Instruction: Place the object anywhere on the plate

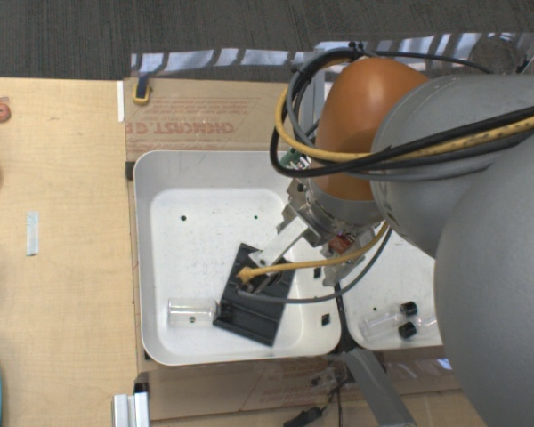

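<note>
1. We cannot tell whether the jaws, low inside the left bin (187, 247), are released or clenched.
2. The clear plastic piece (191, 312) lies in that bin's lower-left corner, apart from them.
3. We judge the pick not yet made; next, shift there and grasp.

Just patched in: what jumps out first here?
The grey arm with its orange band dominates the right side, reaching into the left white bin. A small clear container lies near that bin's lower-left corner; a clear item with two black caps lies in the right bin.
</note>
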Robot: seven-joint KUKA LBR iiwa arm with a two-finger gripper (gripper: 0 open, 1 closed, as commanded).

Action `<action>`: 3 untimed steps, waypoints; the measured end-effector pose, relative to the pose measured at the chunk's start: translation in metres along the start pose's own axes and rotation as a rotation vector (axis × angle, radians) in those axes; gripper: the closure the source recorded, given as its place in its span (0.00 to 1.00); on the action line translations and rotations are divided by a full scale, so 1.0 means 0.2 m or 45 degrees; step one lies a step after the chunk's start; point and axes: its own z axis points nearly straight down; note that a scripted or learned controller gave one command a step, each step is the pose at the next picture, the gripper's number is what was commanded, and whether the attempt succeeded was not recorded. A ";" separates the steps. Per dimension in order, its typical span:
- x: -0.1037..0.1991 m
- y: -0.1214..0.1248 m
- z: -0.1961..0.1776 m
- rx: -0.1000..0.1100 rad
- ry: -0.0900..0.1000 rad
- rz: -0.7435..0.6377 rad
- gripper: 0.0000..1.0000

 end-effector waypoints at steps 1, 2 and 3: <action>0.25 -0.34 0.60 0.001 0.000 -0.087 0.00; 0.25 -0.34 0.60 0.001 0.000 -0.086 0.00; 0.25 -0.34 0.60 0.001 0.000 -0.086 0.00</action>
